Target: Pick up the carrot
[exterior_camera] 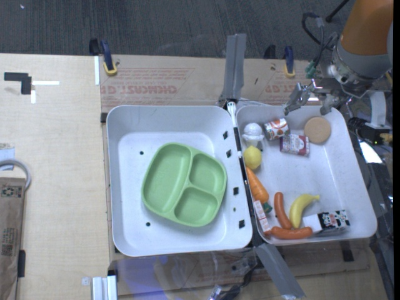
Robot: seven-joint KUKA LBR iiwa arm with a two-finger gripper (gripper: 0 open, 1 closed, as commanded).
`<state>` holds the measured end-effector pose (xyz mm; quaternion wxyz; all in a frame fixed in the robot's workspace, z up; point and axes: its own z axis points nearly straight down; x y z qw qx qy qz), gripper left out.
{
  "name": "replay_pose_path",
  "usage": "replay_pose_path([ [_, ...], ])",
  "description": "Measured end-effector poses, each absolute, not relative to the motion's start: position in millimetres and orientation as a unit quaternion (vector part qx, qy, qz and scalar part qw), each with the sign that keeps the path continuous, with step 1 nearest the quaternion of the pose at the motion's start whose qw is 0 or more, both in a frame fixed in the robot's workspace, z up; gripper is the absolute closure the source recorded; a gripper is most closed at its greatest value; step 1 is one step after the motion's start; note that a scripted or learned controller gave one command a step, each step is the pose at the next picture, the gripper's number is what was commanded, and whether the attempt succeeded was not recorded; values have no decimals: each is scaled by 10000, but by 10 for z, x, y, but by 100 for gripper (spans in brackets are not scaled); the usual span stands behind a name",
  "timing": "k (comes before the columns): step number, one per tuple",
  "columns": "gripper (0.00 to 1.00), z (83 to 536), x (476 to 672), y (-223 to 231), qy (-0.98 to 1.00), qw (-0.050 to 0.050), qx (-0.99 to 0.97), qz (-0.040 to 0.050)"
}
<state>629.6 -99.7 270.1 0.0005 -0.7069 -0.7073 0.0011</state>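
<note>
The carrot [256,185] is orange and tapered, lying along the left wall of the right bin [350,167], just below a yellow lemon [252,157]. My gripper [310,100] hangs over the bin's far edge, well up and to the right of the carrot. Its fingers [296,99] stand open with nothing between them.
Near the carrot lie two red sausages [281,209], a banana [302,205] and a black-and-white box [332,220]. Farther back are a small can [275,129], a red packet [294,144], a tan disc [317,130] and a white object [252,131]. A green divided plate [185,184] sits in the left bin [125,142].
</note>
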Motion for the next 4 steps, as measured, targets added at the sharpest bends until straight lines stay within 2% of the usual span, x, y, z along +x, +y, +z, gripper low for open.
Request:
replay_pose_path([
  [1,0,1146,5989,-1050,-7184,12,-6956,11],
  [2,0,1006,5781,-1107,-7027,10,-7115,8],
  [3,0,908,5130,-1069,-6934,14,-7205,10],
  [4,100,998,5132,-1080,-6919,18,-7220,10],
])
